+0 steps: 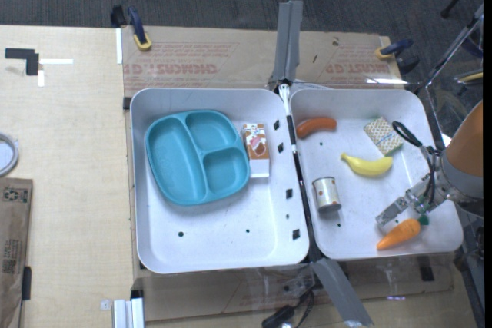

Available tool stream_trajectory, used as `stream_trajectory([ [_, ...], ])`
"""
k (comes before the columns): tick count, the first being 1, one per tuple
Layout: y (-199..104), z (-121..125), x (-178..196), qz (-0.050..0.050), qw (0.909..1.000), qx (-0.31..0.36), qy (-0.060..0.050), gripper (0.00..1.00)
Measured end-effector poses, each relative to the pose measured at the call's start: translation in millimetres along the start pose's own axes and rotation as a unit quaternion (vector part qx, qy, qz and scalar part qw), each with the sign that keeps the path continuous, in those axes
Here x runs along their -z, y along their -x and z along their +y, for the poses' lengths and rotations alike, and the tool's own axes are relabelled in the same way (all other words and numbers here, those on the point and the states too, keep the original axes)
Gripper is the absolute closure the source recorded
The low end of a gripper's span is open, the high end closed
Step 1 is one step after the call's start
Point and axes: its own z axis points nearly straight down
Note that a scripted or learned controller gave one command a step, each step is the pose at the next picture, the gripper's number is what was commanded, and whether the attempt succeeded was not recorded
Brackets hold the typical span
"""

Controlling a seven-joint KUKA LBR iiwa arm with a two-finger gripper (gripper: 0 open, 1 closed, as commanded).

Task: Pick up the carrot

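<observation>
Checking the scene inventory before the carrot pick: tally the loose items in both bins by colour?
Orange: 2, carrot, sausage-shaped piece
Yellow: 1, banana
Teal: 1, divided plate
Silver: 1, can
Patterned: 2, small box, checked block
Total: 7

Printed marks on the bench — few, and mostly too small to read.

The brown cardboard sheet (254, 59) behind the two white bins carries red lettering, upside down from this view and repeated in two patches; it seems to read "CHEMCO", though the rest is unclear. The brown paper bag (14, 230) at the left edge bears a dark recycling-style emblem — its words cannot be made out. The small picture-printed box (256, 141) beside the blue divided plate (197, 156) shows no legible text.
</observation>
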Motion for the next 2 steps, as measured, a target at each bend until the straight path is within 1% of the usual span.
stream_trajectory([
  [1, 0.4, 0.6, 9.0, -0.001, 1.0, -0.001, 0.001, 1.0],
  [2, 0.4, 0.5, 9.0, -0.001, 1.0, -0.001, 0.001, 0.0],
])
